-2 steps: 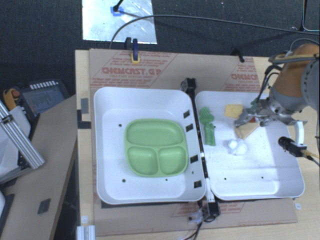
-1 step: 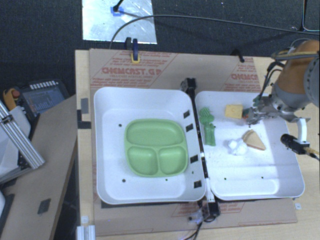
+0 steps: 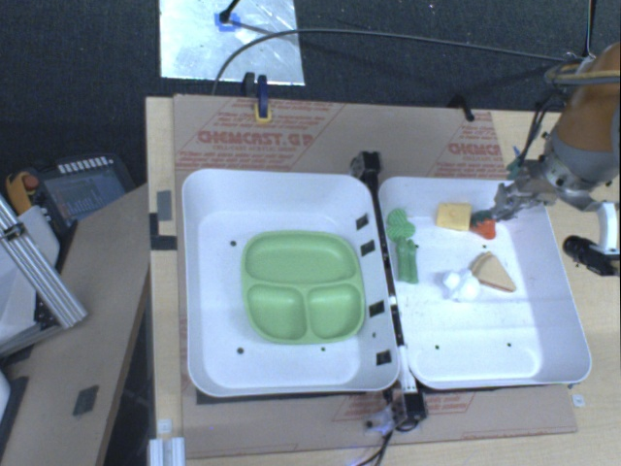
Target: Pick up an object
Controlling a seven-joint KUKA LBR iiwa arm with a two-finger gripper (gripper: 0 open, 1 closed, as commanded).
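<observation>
We couldn't tell the gripper's (image 3: 505,205) state; crowding the red piece (image 3: 484,227) and yellow block (image 3: 453,216) risked a miss.

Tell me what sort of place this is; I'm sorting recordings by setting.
Probably a robotics lab bench: a robot arm reaches over two white bins, toy food serves as test objects, and cables cross it.
</observation>
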